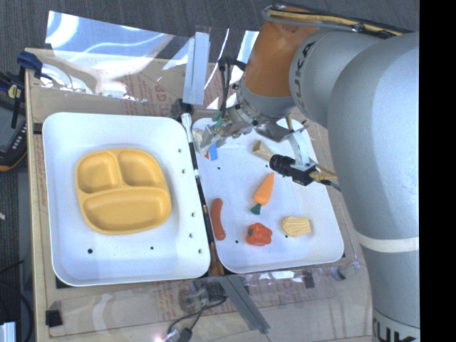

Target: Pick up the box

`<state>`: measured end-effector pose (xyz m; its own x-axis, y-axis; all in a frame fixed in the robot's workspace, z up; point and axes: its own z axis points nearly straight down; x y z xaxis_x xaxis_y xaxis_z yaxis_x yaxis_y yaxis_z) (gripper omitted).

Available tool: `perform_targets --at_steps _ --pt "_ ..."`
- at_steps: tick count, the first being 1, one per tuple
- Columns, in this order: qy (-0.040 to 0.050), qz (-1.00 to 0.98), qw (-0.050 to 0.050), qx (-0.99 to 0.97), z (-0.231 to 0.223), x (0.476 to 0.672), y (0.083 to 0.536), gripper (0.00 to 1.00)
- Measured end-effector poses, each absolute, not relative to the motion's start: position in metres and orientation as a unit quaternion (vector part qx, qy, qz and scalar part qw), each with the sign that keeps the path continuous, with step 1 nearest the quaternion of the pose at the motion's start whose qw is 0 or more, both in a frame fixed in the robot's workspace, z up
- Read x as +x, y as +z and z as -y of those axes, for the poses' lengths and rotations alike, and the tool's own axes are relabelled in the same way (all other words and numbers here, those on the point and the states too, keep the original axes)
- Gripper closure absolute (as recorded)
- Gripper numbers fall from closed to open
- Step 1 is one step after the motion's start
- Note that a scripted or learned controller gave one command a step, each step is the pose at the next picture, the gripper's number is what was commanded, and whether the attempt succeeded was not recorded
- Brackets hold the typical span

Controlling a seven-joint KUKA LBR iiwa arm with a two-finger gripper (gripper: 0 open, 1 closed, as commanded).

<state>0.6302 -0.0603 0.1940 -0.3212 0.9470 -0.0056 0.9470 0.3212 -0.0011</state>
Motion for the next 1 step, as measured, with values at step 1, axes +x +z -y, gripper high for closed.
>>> perform_targets --at_steps 1 --pt "-0.0064 -0.845 0.005 0.535 0.0364 0.6440 0.1959 1.00"
